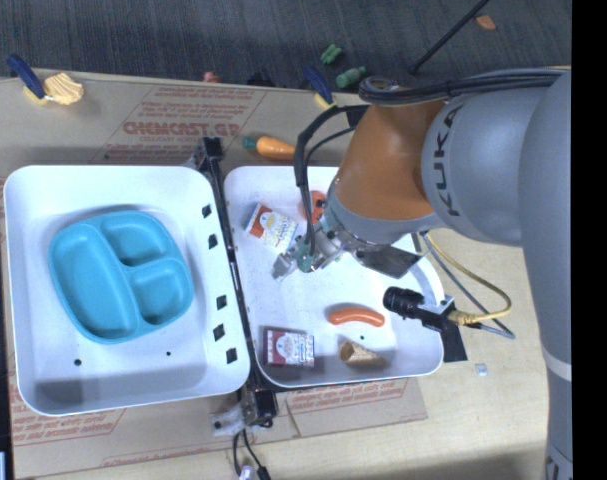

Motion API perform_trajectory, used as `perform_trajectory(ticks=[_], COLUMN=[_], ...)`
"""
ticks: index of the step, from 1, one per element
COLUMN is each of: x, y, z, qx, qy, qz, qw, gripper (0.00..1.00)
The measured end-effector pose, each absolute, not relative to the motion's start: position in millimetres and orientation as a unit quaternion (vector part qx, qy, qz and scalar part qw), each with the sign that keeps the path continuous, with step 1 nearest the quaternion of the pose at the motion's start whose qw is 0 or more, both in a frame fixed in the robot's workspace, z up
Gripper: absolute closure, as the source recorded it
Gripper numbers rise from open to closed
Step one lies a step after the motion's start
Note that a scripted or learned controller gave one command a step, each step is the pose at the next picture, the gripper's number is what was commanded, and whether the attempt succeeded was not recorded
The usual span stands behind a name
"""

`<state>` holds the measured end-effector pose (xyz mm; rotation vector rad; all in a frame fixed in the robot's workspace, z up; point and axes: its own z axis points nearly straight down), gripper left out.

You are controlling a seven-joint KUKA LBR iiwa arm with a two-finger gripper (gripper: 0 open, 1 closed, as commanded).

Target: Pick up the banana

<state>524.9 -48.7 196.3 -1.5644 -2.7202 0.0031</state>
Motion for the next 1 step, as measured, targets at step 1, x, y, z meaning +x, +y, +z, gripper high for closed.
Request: perform_trajectory(ticks=[1], x=[545.5], y=[9.1], z=[218.6], qx=[-0.565], qy=[-0.825], qz=[0.0013], qw=[0.001], gripper=[0.0])
